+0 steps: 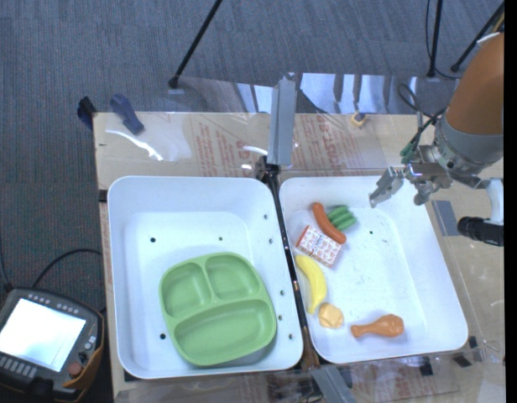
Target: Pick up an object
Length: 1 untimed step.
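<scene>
- Above the far right corner of the right bin (426, 267), the grey arm with its orange band (477, 82) reaches in from the right, its gripper (403, 187) hanging over the bin's upper rim with the two fingers spread apart and nothing between them.
- In the right bin, a cluster of toy food lies along the left side: an orange sausage (327, 222) rests against a green vegetable (342, 217) near the top, with a small red-and-white packet (318, 246) just below them.
- A yellow banana (312, 281) lies below the packet, close to the bin's left wall, and a small pale yellow lump (330, 316) sits just beside the banana's lower end.
- An orange chicken drumstick (378, 327) lies near the bin's front edge, to the right of the lump and well apart from the gripper.
- In the left bin (133, 225), a green divided plate (216, 309) with three compartments sits toward the front right corner.
- A handheld control pad (44, 338) with a lit screen rests on the floor at lower left, beside the bench.
</scene>
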Motion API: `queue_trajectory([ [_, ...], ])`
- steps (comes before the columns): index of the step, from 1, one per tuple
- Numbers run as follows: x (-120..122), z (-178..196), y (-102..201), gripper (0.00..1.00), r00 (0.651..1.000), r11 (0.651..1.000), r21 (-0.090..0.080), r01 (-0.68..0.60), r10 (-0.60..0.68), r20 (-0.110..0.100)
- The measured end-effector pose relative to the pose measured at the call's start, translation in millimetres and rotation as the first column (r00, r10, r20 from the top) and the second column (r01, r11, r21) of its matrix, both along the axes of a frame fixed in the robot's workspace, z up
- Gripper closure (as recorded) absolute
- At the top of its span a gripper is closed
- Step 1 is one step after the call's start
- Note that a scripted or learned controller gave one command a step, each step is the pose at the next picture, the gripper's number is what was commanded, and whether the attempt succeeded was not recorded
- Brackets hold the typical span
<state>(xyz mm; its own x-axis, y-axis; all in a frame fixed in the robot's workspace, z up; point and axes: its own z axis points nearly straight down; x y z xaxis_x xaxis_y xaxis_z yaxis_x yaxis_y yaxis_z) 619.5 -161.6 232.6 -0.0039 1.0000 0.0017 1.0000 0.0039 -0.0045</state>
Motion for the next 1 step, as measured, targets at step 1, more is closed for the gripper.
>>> queue_trajectory([
  [1, 25.9, -136.3, 65.4, 0.00, 0.992, 0.992, -0.002, 0.130, -0.130, 0.008],
])
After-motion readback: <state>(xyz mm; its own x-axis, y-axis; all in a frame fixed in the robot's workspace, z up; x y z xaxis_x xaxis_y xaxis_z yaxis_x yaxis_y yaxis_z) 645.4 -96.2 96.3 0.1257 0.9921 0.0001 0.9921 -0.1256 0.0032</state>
